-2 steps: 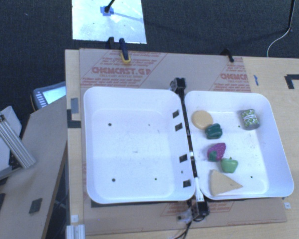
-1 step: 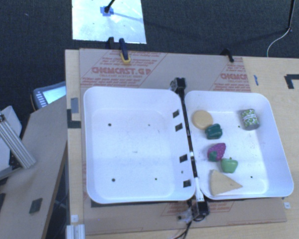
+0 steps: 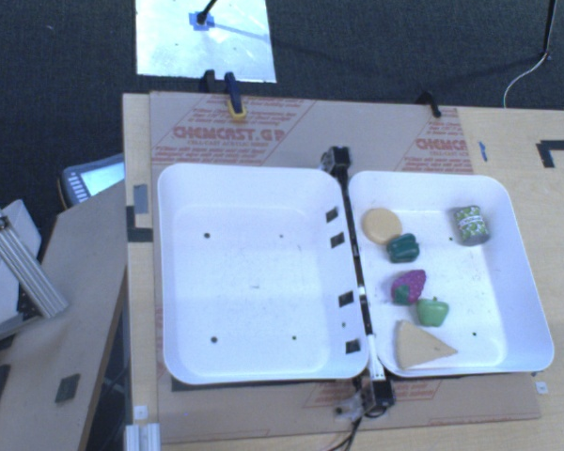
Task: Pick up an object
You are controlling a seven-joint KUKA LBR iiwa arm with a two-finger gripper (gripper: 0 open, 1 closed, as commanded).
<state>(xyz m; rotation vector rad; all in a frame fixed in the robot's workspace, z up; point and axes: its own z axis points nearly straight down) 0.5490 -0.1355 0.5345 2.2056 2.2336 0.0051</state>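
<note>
The right bin [image 3: 517, 252] holds several small objects. A tan round disc [image 3: 381, 224] lies near its upper left, with a dark green pepper-like piece [image 3: 403, 247] just below it. A magenta berry-like piece [image 3: 409, 286] and a bright green pepper [image 3: 432, 311] sit lower down. A tan wedge [image 3: 421, 345] rests near the bin's front edge. A small green-and-white can [image 3: 470, 225] lies on its side at the upper right.
The left bin [image 3: 254, 271] sits beside the right one, joined by a black clipped divider [image 3: 352, 271]. Both rest on a cardboard sheet [image 3: 291, 130] on the wooden bench. A metal plate [image 3: 205, 26] lies on the dark floor behind.
</note>
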